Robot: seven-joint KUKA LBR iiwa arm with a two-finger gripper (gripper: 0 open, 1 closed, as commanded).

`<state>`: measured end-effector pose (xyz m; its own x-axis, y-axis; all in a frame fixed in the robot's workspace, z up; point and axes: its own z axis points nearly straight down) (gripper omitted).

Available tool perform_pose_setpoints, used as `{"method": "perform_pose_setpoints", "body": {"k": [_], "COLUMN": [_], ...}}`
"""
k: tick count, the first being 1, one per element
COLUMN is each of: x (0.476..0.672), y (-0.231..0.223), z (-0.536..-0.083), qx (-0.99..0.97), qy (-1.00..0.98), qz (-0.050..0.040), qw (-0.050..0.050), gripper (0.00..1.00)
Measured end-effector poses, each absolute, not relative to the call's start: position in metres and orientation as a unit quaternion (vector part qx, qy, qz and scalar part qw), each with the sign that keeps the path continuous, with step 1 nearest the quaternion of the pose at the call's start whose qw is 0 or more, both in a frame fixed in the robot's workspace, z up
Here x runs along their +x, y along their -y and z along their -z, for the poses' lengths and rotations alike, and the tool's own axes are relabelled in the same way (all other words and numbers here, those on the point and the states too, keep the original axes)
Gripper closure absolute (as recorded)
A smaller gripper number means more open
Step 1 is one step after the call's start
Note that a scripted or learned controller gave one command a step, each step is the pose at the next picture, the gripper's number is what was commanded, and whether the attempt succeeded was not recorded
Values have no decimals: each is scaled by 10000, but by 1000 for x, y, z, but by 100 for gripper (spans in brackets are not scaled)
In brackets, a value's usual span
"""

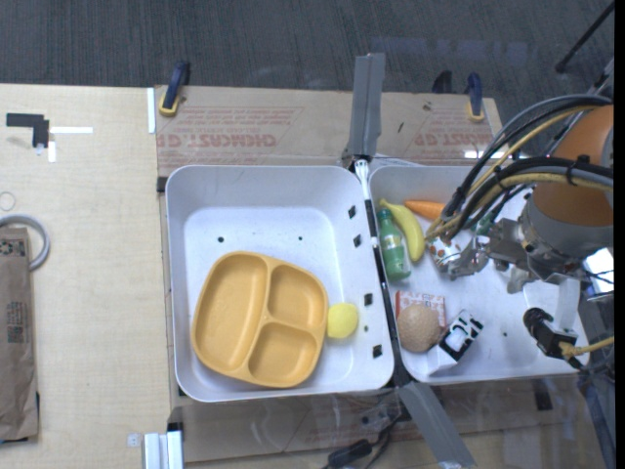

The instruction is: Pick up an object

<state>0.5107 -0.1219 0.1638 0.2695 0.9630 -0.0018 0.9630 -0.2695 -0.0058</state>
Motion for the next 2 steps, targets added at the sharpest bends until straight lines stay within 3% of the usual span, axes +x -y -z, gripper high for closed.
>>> {"method": "perform_pose_setpoints", "body": {"k": [1,2], "x": [533,476], "y": [72,108], "z": [-190,-109], "qx": [-9021,-8554], "qy": [4315,5180], "qz": [-28,-24], "qw": [1,13], "gripper": [0,0]}}
